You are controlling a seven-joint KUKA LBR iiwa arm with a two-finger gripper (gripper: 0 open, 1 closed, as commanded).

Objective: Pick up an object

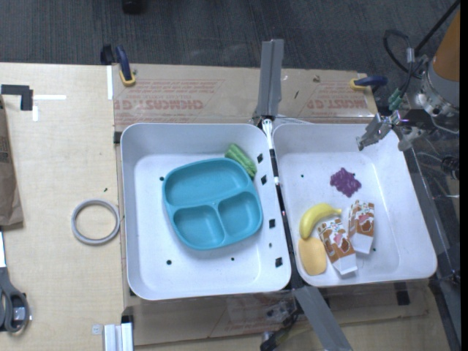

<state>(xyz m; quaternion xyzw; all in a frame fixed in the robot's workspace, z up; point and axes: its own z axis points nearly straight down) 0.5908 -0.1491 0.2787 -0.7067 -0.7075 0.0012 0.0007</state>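
A dark carpeted floor ran behind the bench, whose pale top carried a sheet of printed cardboard clamped under two white bins. The left bin held a blue divided plate, with a green object partly tucked behind its far rim, so its shape was hard to make out. The right bin held a purple bunch of grapes near its middle, well apart from a cluster toward the near wall: a yellow banana, two small cartons lying side by side, and a yellow-orange piece touching the banana's lower end.

The gripper sat over the far right corner of the right bin, above the wall rather than among the objects, and nothing could be seen between its tips. It was small and dark against the cables, so whether it was open or closed could not be told. Most of the arm was cut off by the frame's right edge.

A grey ring lay on the bench left of the bins, and scissors were cropped at the lower left.
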